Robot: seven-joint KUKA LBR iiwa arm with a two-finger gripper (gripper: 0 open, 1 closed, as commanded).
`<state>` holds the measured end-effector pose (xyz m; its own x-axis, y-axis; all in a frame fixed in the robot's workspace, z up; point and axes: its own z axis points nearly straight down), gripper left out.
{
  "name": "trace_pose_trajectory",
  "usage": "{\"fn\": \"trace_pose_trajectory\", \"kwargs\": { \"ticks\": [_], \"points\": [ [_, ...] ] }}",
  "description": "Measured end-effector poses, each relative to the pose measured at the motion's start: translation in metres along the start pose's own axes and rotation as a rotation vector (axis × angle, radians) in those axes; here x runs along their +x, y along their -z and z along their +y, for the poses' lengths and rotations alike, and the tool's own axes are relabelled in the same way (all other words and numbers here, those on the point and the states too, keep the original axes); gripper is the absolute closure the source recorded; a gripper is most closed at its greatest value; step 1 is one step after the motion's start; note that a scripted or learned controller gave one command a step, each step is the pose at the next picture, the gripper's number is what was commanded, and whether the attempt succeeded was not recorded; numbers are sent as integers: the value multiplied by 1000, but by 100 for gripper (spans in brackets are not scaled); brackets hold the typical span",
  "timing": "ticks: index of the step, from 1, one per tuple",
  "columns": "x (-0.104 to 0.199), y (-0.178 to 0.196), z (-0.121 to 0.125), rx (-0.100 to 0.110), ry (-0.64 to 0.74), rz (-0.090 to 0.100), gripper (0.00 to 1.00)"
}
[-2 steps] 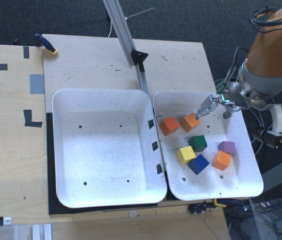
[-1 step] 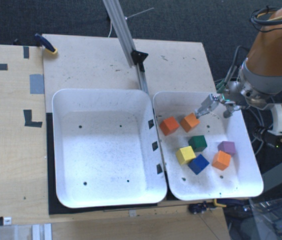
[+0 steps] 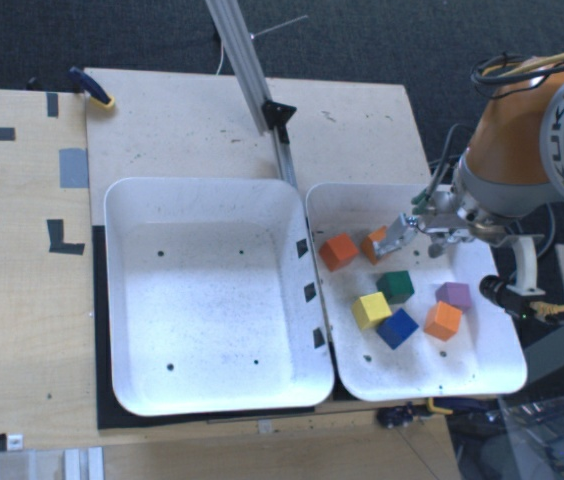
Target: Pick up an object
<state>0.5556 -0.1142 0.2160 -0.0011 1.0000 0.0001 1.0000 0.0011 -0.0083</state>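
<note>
In the right bin (image 3: 482, 368) lie several coloured blocks. An orange cube (image 3: 338, 251) sits at the left. A smaller orange block (image 3: 373, 245) lies just right of it, against the tip of my gripper (image 3: 394, 236). The gripper hangs low over the bin's upper middle, reaching in from the right. Below it are a green cube (image 3: 395, 286), a yellow cube (image 3: 371, 309) and a blue cube (image 3: 397, 328). A purple block (image 3: 453, 294) and another orange cube (image 3: 443, 320) lie further right. I cannot tell whether the small orange block is gripped.
The left bin (image 3: 122, 268) stands beside the right one, sharing a rim at the middle. A slanted metal pole (image 3: 242, 53) crosses above the bins' far edge. The arm's orange band (image 3: 517, 138) and cables fill the right side.
</note>
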Motion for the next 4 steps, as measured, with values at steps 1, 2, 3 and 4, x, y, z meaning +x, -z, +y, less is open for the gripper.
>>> {"fn": "trace_pose_trajectory", "kwargs": {
  "ticks": [1,2,3,4],
  "points": [
    [0,-57,-11,0,0,0,0],
    [-3,-97,-5,-23,-1,-6,0],
    [-2,-88,-4,-25,0,-7,100],
    [-3,-46,-5,-11,0,-1,100]
  ]
}}
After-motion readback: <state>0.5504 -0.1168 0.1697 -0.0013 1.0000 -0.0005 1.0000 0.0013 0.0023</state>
